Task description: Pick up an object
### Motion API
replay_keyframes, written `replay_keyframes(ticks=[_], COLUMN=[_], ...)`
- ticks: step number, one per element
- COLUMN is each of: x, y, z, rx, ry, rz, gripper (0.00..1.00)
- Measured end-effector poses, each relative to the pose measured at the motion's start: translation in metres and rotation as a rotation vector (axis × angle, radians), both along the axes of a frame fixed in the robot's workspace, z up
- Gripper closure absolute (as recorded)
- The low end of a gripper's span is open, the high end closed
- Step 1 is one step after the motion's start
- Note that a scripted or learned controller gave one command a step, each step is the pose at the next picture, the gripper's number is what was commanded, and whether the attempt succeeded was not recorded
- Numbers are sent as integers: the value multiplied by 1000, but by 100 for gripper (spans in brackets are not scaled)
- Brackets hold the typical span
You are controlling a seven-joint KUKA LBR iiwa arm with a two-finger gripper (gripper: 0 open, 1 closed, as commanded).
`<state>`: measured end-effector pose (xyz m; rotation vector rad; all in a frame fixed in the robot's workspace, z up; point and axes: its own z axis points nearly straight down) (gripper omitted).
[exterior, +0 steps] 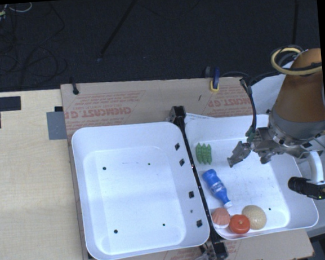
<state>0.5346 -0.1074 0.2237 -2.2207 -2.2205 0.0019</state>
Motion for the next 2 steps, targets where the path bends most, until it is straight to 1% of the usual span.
replay_keyframes(ticks=[1, 2], x=[-34, 38], y=[22, 18], z=[-141, -136], rx=[-1, -1], ry=[1, -5], rz=[-2, 2], gripper=[0, 0])
